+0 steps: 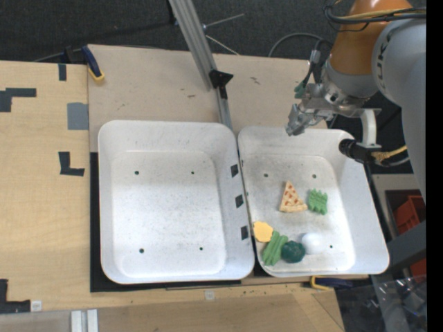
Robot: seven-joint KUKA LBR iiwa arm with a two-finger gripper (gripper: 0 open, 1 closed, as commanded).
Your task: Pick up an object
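Toys sit in the right bin, mostly toward 6 o'clock: a pizza slice, a green leafy piece, a yellow piece, a green bean, a dark green ball and a white ball. The gripper hangs over the bin's 12 o'clock rim (I cannot tell its open or closed state). The left bin sits beside it on the tabletop.

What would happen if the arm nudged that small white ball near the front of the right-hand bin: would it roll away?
The small white ball looks round and smooth, so it would probably roll at a light push. It lies against the dark green round toy, which might stop it going that way. The shallow white right-hand bin has raised walls that should keep it inside.
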